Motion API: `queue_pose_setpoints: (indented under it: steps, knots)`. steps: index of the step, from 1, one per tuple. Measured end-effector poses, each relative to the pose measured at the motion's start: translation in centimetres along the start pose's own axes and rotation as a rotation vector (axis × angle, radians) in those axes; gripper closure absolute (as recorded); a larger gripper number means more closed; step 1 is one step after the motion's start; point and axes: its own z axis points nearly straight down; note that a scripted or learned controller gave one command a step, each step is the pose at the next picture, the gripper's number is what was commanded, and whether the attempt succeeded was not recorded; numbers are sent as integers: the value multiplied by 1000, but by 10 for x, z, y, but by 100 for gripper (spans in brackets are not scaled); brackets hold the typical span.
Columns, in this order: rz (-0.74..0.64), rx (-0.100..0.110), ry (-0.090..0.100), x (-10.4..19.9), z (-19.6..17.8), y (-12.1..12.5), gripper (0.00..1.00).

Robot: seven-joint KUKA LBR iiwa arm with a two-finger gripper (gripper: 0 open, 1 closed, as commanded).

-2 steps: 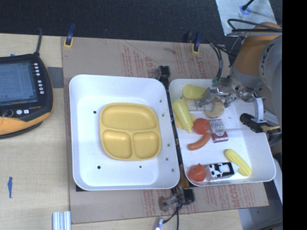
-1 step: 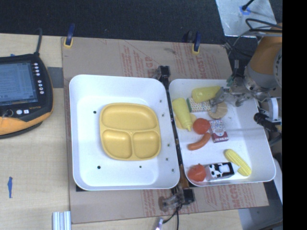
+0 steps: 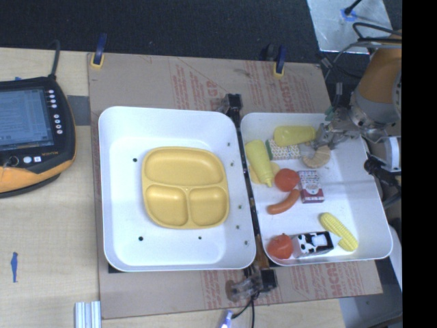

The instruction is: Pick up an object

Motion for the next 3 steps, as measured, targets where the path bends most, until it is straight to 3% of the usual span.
queue_pose_setpoints:
  steps: [1,2,3]
  knots:
    - [2,-2,1,32,-49,-11,100]
    - [0,1,-1,59,-49,-11,100]
    - [-1,-1,-1,167,-120,-51,100]
